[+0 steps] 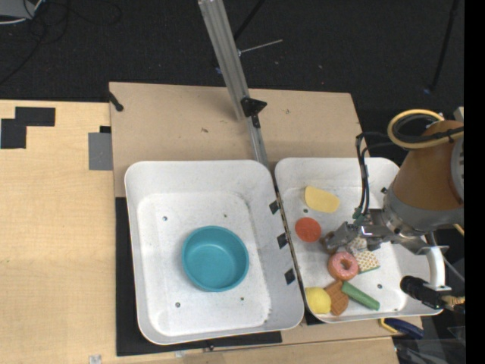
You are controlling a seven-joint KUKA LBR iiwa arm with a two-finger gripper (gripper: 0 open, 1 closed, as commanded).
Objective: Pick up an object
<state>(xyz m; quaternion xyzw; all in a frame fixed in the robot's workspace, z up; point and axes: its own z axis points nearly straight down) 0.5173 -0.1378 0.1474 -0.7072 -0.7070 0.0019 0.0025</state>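
Currently hovering over right shallow white bin (379, 169): two-finger gripper (350, 236), finger state impossible to tell. Lying just below it: pink ring-shaped frosted doughnut toy (343, 265), touching checkered wafer piece (367, 261), beside round red ball (308, 229). Leaving open floor toward bin's far rim.

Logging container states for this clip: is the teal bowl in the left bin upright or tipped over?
Upright. The teal bowl sits on the floor of the left bin with its round rim facing up and its inside open to the camera.

A tan wooden bench (61, 203) stands on dark floor (341, 36) strewn with cables (30, 6).
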